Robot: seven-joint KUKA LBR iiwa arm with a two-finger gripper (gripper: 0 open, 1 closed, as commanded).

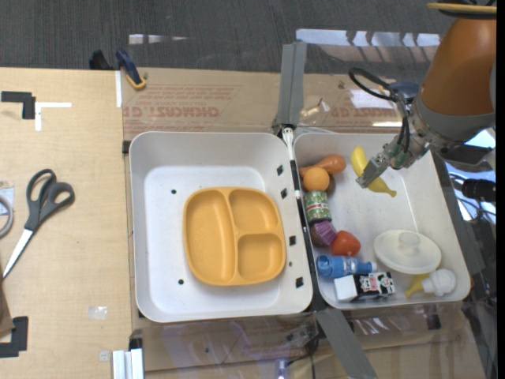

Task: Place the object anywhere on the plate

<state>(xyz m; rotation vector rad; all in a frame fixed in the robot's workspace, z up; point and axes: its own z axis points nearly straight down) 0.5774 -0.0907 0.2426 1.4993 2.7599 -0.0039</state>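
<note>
One tool [371, 177] over banana [364, 165], grip state unclear; yellow plate [234, 236] bare; cardboard print illegible.

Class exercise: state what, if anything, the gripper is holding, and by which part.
It cannot be told. The gripper sits over the right bin against a yellow banana, but no object shows between its fingers.

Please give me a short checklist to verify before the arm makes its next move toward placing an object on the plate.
1. Yellow divided plate lies flat in the left bin: ok.
2. All plate compartments free to receive an object: ok.
3. End effector is over the right bin, next to the yellow banana-like object: ok.
4. An object is held between its fingers: cannot tell.
5. Way from right bin to plate is free across the divider: ok.
</note>
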